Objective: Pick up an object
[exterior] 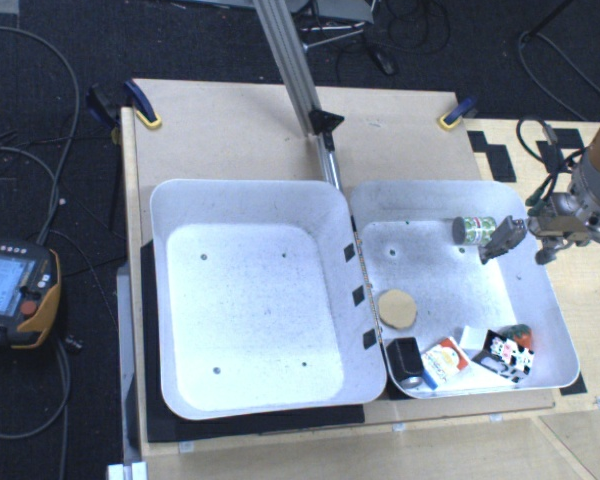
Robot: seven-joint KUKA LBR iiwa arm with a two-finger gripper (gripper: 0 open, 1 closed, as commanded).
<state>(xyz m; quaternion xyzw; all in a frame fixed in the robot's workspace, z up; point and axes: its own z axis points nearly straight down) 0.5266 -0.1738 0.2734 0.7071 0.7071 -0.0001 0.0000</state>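
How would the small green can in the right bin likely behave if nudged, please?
The green can lies on its side, so it would probably roll. It looks small, likely light. Its smooth round wall may slip from the pincer.

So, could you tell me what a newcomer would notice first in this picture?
Probably the two white bins side by side: the left bin is bare white, while the right bin holds clutter. A green can lies near the gripper at its far right, with a tan round disc and a black box nearer the front.
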